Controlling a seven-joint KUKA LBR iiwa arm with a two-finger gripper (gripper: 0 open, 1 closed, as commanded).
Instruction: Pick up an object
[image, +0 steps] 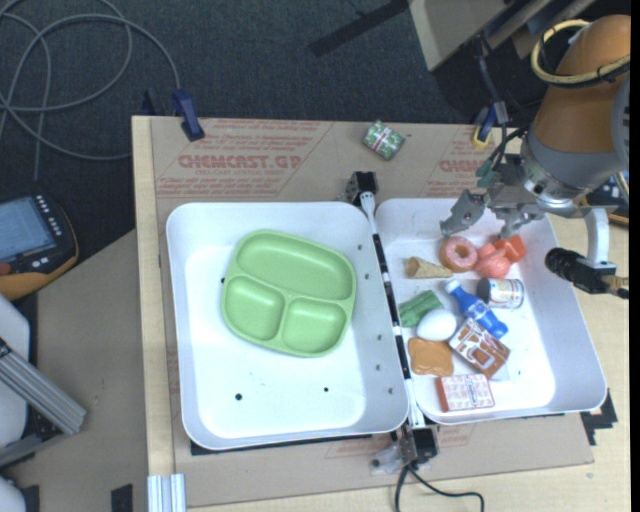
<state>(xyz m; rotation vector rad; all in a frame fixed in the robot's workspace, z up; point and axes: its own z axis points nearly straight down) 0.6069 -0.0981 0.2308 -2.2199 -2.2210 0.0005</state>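
Gripper (490, 212) is seen at the upper part of the right bin (580, 340), fingers spread, nothing pinched between them. One finger (465, 215) points down-left just above the pink donut (460, 252); the other sits near an orange-red toy (498, 258). Whether either fingertip touches an object is hard to judge at this angle, probably just apart.

Two white bins are counted, side by side. One green divided plate (290, 292) with three compartments lies in the left bin (200, 390), alone there.

Items in the right bin are clustered toward its left and middle, about ten counted: one pink donut, one orange-red toy, one tan cone piece (425, 267) left of the donut, one small can (505, 293) on its side, one blue bottle-like item (472, 306), one green item (419, 306) by the dividing edge, one white egg (436, 325), one orange bread-like piece (431, 357), one brown-and-white packet (480, 347), and one red-and-white box (465, 393) nearest the front rim.

One small green-and-white object (383, 139) lies outside the bins on the cardboard-covered bench (250, 160), behind them.

Arm (580, 110) is entered from the upper right, orange band uppermost, grey wrist angled down and left toward the bin's back portion, gripper held low over the donut and orange-red toy.
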